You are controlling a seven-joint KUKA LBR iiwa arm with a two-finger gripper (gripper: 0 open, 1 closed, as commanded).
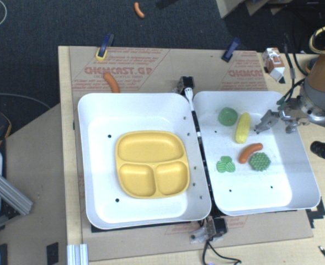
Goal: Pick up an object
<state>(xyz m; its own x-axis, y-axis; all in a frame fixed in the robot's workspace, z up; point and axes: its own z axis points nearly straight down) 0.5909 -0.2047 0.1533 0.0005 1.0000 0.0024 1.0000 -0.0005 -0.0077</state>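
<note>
The gripper (276, 121) hung over the right bin (294, 195), at about three o'clock from the bin's middle, with its two fingers spread apart and nothing between them. The nearest thing to it was the yellow corn cob (243, 127), lying just beside the fingertips at their nine o'clock; this looked the likely thing to be picked. The cob's long axis ran roughly from twelve to six o'clock, tipped a little so that its upper end leaned toward one o'clock and its lower end toward seven. A green round piece (227, 116) sat just beside the cob at its ten o'clock, and an orange sausage (250, 153) lay near the lower end at five o'clock, its own axis running from two to eight o'clock, with a green broccoli head (259, 161) touching or nearly touching it and a small green leafy piece (225, 165) farther toward eight o'clock. The risks, as I judged them: fingers coming down along the cob's length rather than across it would slide off its rounded sides; a low approach from three o'clock could shove the cob into the green round piece; and the crowding below could catch the sausage instead. The left bin (90, 148) held a yellow divided tray (151, 164), well apart from all this.
</note>
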